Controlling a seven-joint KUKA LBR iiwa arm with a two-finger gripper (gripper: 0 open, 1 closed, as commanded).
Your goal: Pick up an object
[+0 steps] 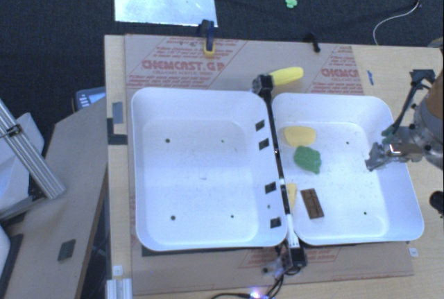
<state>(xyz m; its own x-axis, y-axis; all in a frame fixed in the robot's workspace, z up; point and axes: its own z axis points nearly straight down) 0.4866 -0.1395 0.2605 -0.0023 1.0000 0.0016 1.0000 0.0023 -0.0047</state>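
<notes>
Two bins sat side by side on the bench (173, 55), the left bin (149, 103) touching the right bin (399, 221) along a shared middle edge. In the right bin's left half a flat block (300, 135) lay farthest back, a lumpy object (307, 159) just in front of it, and a bar (312, 203) nearest the front. The gripper (378, 155) hung over the right bin's right side, well apart from all three.

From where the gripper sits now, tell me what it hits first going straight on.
The gripper points left across the right bin; the green object looks first in line, though height is unclear.
</notes>
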